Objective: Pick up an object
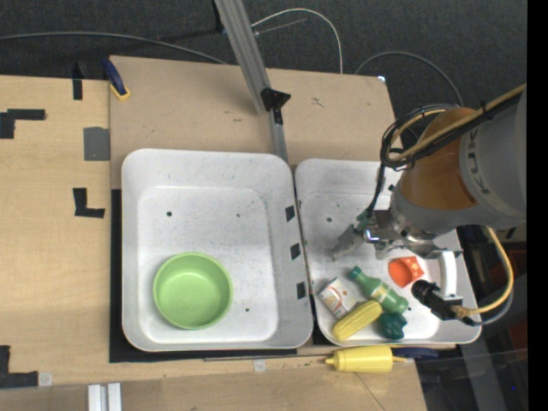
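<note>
The claw (349,240) hangs low inside the right bin (342,178), its fingers slightly apart and holding nothing. Below it in this bin lie the objects — a small can (336,298), a green bottle (378,289), a corn cob (356,319) and an orange piece (406,270). The left bin (214,165) holds a green bowl (193,290) — far from the claw. A yellow bottle (364,360) lies on the desk (188,101), just below the right bin.

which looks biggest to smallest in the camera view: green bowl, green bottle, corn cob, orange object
1. green bowl, by far the largest.
2. and 3. green bottle and corn cob: they look about alike in length, so no firm order.
4. orange object, smallest, though the arm partly hides it.
</note>
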